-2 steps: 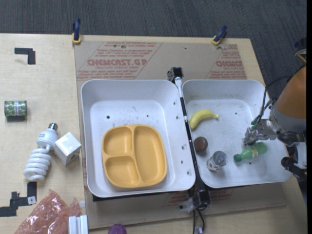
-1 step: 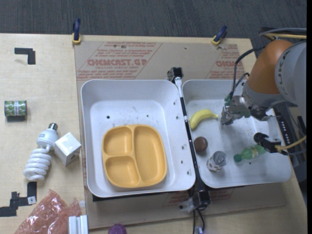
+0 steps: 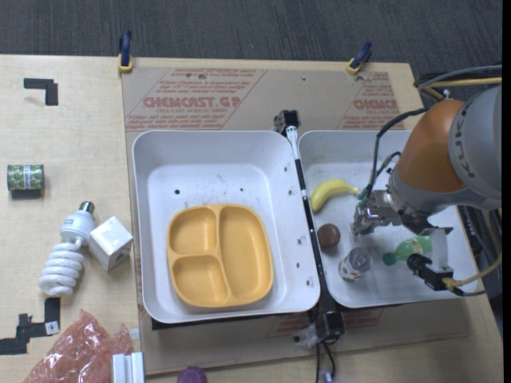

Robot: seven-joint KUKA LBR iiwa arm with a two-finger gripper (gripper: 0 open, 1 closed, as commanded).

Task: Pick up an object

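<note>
Four small things lie in the right bin (image 3: 319,146), and any one of them would serve the task. A banana (image 3: 331,192) lies at about ten o'clock from the bin's middle, near the divider: light, a little soft, with a curved skin that could roll, so I would judge a grip across its thick middle to be safest. A brown ball (image 3: 328,234) sits just below it, at about eight o'clock; round and probably smooth, it seems likely to squirt out unless taken squarely across its widest part. A small can (image 3: 354,263) stands or leans at six o'clock near the front wall: stiff and light, best pinched across its sides. A green toy (image 3: 404,250) lies at about four o'clock, partly under the arm; its shape is hard to read, so I would not choose it first.

One end effector (image 3: 369,216) hangs over the bin's middle, between the banana and the green toy, with nothing visibly between its tips; whether those tips are apart or together I cannot tell.

One yellow divided plate (image 3: 219,255) lies in the left bin (image 3: 152,158). On the bench (image 3: 64,134) to the left lie one spiral bulb (image 3: 65,255), one white cube (image 3: 110,242) and one small green tin (image 3: 25,178).
</note>
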